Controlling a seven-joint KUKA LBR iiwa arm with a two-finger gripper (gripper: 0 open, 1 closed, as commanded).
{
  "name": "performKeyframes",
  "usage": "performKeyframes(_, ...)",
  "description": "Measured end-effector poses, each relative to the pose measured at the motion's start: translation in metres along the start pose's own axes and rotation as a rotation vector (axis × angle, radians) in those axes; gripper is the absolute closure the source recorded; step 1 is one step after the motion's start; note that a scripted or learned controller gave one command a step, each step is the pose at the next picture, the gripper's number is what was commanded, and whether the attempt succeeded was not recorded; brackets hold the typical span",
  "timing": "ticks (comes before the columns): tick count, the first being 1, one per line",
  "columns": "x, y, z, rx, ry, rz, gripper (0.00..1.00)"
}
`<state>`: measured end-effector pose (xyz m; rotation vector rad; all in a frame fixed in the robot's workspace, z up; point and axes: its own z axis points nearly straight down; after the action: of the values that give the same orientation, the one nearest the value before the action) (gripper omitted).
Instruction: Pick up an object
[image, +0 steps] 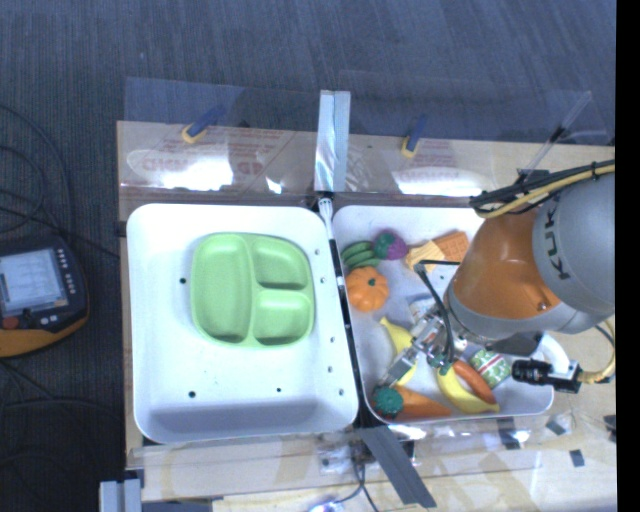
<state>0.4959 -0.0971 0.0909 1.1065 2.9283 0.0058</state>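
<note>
Right bin (352, 330) holds small colourful toy foods (367, 290).

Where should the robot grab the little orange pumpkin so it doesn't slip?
Probably across the round sides of the orange pumpkin, coming straight down from above. It sits upright with its green stem on top, close to the right bin's left wall, so fingers fit best in front and behind, not beside the wall.

Toy food (420, 380) crowds the right bin (345, 330); left bin (160, 330) lies open around the green tray (252, 288).
</note>
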Motion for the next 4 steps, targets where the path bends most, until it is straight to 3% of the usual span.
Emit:
performKeyframes(1,0.0049,-0.0036,-0.0003,-0.003,-0.006,0.124,0.00)
performKeyframes(2,0.0036,-0.0058,0.0002,-0.003,0.000,0.181,0.00)
performKeyframes(4,0.0020,-0.0079,0.0000,-0.002,-0.003,0.105,0.00)
